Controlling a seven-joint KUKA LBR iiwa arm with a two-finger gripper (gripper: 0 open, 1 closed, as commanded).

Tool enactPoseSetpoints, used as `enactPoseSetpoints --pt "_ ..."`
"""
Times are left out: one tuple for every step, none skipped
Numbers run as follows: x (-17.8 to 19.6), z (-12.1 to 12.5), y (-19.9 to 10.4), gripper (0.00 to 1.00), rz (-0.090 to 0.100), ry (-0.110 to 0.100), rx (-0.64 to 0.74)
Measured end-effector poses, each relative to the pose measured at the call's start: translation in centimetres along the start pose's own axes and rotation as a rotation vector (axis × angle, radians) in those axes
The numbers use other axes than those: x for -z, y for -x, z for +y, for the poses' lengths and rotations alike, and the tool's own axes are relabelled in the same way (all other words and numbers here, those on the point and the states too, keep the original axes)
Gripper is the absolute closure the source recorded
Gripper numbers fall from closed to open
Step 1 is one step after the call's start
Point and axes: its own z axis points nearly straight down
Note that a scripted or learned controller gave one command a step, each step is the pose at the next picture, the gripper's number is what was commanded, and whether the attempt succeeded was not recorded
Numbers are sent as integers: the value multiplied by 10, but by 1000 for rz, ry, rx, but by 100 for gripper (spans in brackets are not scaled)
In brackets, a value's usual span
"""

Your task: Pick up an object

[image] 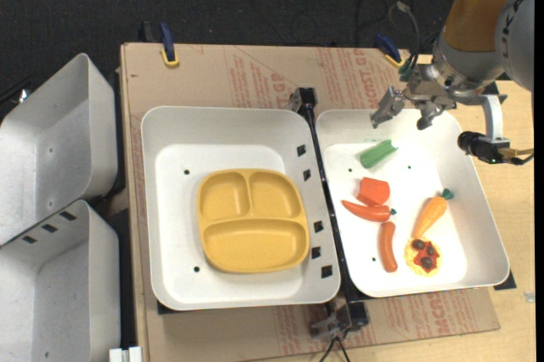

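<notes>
- Two white bins sit side by side on your bench (221, 67).
- Left bin (161, 148): yellow divided tray (252, 220), roughly centred, bare floor all round it.
- Right bin (476, 207): green piece (377, 154) near the back; orange-red block (373, 190) touching a red pepper (365, 211); sausage (388, 246), carrot (430, 216), small pizza slice (424, 257) toward the front.
- Hand (408, 107) hangs above the right bin's back edge, fingers spread, nothing between them; green piece lies closest.
- Open room: right bin's back-right corner.
</notes>
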Motion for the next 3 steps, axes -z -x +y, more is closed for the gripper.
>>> enactPoseSetpoints --pt "9 3 0 0 -2 14 2" --pt "-56 3 -1 0 -1 8 1" --pt "-118 4 4 0 -2 10 0"
